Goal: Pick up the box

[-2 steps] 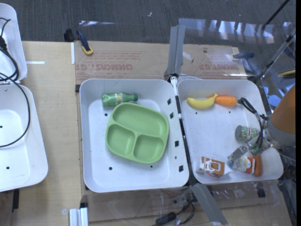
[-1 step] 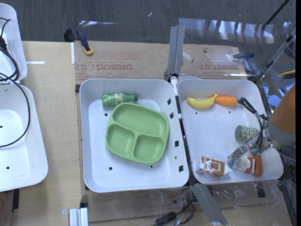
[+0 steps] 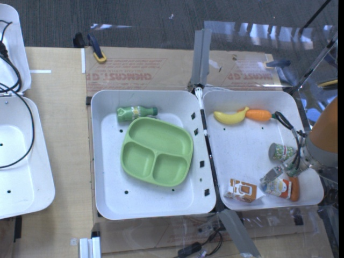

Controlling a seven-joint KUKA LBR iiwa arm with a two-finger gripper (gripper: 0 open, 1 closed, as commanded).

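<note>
The box is a small orange and white carton. It lies flat near the front edge of the right bin. My gripper hangs low at the bin's front right, a short way right of the box and a little behind it, not touching it. Directly below the gripper lies a white packet with an orange end. The arm's orange band shows at the right edge.
A grey-green cup lies on its side just behind the gripper. A banana and a carrot lie at the back of the right bin. The left bin holds a green divided plate and a green bottle.
</note>
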